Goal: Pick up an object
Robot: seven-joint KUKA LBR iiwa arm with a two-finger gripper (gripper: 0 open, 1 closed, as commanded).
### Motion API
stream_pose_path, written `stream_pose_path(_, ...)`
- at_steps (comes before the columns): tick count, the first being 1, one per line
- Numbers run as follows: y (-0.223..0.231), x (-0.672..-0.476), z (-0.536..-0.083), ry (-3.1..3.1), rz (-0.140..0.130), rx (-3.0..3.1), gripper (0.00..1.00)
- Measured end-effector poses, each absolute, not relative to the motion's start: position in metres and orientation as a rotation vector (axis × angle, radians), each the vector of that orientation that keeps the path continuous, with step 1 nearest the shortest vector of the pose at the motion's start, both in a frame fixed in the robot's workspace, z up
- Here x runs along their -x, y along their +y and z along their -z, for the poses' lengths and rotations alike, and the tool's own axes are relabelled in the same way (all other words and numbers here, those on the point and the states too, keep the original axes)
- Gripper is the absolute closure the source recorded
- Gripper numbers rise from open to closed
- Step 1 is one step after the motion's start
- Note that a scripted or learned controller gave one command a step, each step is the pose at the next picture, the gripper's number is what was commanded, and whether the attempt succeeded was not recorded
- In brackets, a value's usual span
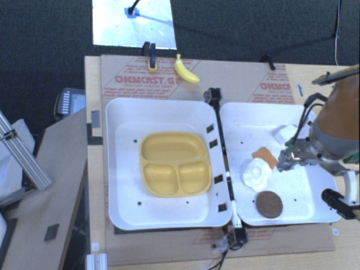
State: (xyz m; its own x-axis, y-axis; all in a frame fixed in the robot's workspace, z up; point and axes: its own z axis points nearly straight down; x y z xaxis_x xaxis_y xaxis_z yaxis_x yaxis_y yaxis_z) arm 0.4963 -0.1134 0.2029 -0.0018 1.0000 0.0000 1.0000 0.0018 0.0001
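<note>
**Fingers poised low in the right bin, beside a cluster of small objects**

The arm (pixel 337 117) reached in from the right, and its fingers (pixel 286 160) were low over the right bin (pixel 242 117). Whether they were spread or closed could not be told at this resolution, and nothing could be seen between them. Just to their left lay an orange piece (pixel 263 155); slightly below and left of them sat a white, egg-like object (pixel 256 173); further below lay a brown disc (pixel 270 204). A small white block (pixel 284 133) lay just above the fingers. Any of these could serve as the object to pick up; the orange piece and the white object were nearest.

To do the step well, the fingers would probably need to centre over a single item rather than straddle the touching orange and white pair, descend to the bin floor, and close across the item's narrower side. The flat disc looked hardest to grip.

Well to the left of the fingers, the left bin (pixel 121 151) held a yellow compartment tray (pixel 173 163). Both bins rested on a cardboard-covered surface (pixel 135 77), on which a banana (pixel 185 71) lay beyond the bins. The floor around was dark carpet (pixel 45 38), with a pale sheet (pixel 132 32) on it at the far side.
</note>
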Motion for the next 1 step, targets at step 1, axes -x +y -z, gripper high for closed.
stream_pose_path(1, -0.0589, -0.5147, -0.1987, 2.232, -0.004, -2.21, 1.0)
